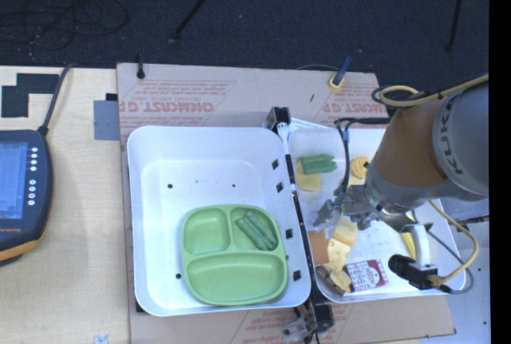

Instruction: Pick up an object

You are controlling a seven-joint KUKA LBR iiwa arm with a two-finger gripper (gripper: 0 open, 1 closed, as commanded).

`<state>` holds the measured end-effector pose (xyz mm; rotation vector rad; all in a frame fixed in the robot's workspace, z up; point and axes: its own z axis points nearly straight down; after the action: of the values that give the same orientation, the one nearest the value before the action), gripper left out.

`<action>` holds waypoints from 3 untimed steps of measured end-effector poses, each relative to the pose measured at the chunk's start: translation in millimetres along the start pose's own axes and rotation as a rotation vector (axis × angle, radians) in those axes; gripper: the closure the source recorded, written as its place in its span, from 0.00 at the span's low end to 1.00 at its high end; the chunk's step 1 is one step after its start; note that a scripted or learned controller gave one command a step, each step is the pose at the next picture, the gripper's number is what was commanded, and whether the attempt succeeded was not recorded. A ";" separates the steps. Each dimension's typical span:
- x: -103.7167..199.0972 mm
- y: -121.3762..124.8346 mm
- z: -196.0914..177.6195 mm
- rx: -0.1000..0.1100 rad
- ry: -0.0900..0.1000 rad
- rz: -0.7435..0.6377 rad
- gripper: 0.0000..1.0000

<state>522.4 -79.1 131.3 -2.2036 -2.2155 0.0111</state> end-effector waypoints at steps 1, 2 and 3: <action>-1.0 -32.4 38.3 -0.007 -0.004 0.006 0.00; -1.7 -44.9 43.5 -0.019 -0.005 0.006 0.00; -3.1 -2.9 43.0 -0.016 -0.006 0.005 0.00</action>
<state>518.7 -82.0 88.3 -2.2199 -2.2214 -0.0002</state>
